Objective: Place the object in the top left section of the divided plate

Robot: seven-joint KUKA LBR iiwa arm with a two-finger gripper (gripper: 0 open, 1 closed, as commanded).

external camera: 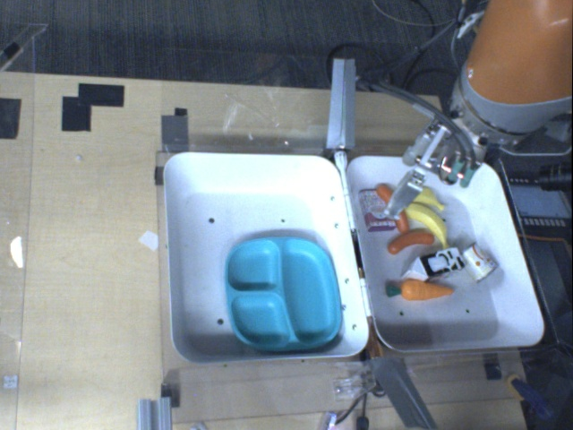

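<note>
A smooth turquoise divided plate (284, 293), rounded and split into three sections, is lying in the left bin (192, 240) toward its front edge. The right bin (510, 321) is carrying a cluster of glossy toy food: a curved yellow banana (428, 219), an orange-red sausage (410, 242), a tapered orange carrot (423, 289), a small black-and-white carton (441, 262) and a printed packet (375, 211) by the bin's left wall. The grey arm with its orange band (519, 34) is reaching in over the right bin's back edge; the gripper (400, 200) is pointing down just beside the banana, fingers slightly spread, pinching nothing visible. Both bins are sitting on a pale wood bench (81, 267), dark carpet behind.
</note>
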